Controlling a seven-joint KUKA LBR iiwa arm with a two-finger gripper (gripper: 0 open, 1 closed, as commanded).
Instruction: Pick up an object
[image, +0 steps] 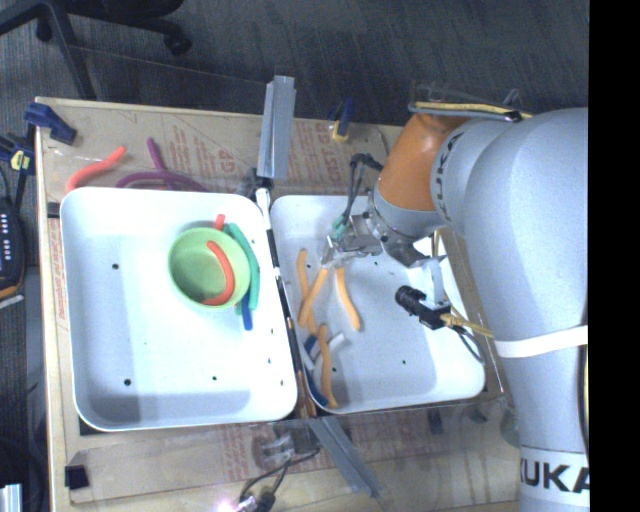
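Gripper (345, 240) is hanging over the right bin (455, 375), near its top edge; can't tell its state. Nothing's looking picked yet. Orange sticks (345, 300) are lying just at 6 o'clock from it. Green bowl (205, 268) is sitting way off at 9 o'clock in the left bin (120, 380).

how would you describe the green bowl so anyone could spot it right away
Look in the left white bin, toward its upper middle. The green bowl sits there, round and open, with an orange strip curled inside it, unlike the long thin straps around it.
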